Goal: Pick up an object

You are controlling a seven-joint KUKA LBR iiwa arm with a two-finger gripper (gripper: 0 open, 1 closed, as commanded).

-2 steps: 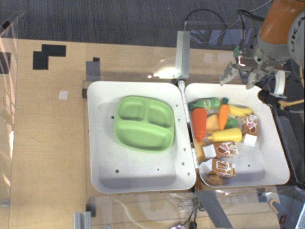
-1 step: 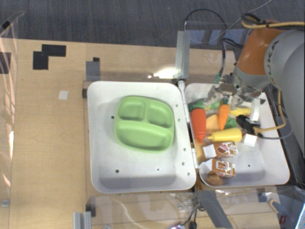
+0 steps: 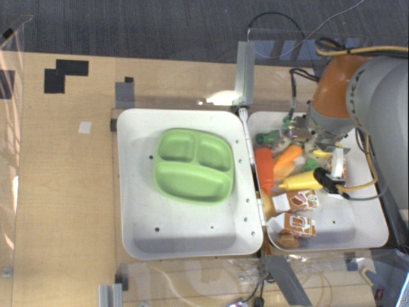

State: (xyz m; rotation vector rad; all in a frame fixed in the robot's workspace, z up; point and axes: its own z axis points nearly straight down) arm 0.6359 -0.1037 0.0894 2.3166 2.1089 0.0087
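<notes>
Nearest me on the wooden desk, the right white bin holds two small printed packets, then a yellow bottle, an orange carrot-shaped toy and a red-orange block. The left white bin holds a green divided tray. Farther back, my claw hangs low over the carrot-shaped toy; I cannot tell its state.

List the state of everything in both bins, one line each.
Green divided plate: flat in the left bin, compartments bare.
Right bin: toys crowded at its left side.
Orange carrot: lying tilted in the pile.
Yellow bottle: on its side.
Snack packets: lying flat near the front.
Gripper: down over the pile, fingers hidden.
</notes>
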